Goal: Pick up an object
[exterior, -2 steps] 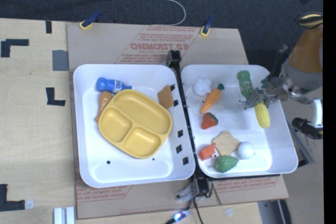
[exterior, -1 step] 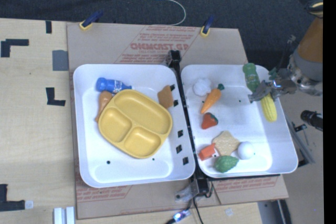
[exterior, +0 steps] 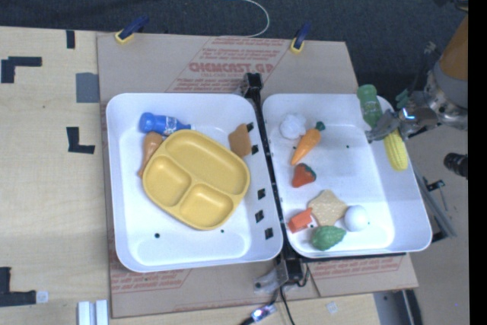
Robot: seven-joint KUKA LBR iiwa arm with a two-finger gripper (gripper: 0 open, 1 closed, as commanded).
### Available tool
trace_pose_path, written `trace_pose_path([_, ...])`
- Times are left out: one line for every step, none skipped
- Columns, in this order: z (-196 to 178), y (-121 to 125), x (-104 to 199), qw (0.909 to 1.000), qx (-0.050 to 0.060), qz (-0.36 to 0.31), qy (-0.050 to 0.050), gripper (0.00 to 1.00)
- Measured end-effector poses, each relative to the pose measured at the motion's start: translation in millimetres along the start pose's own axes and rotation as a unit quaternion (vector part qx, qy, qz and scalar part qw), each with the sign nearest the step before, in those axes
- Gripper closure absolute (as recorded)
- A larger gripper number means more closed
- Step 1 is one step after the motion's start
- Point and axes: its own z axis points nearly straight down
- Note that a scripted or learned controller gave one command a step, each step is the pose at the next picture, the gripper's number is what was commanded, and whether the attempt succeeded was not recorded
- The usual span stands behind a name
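Corn cob beside gripper: probably light, rigid, slippery plastic; grip across its middle. Jaws' state cannot be determined.

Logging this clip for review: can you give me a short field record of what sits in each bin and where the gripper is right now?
left bin: yellow divided plate, blue bottle, two brownish items at the plate's edges
right bin: toy carrot, strawberry, cracker, white egg, green vegetable, white lump
right bin rim: corn cob, green bottle
gripper: over the right bin's right rim, beside the corn cob
held object: none visible
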Motion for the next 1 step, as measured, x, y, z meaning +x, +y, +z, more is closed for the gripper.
trace_pose_path([6.0,3.6,52.9,1.0,0.001,-0.002,0.0,1.0])
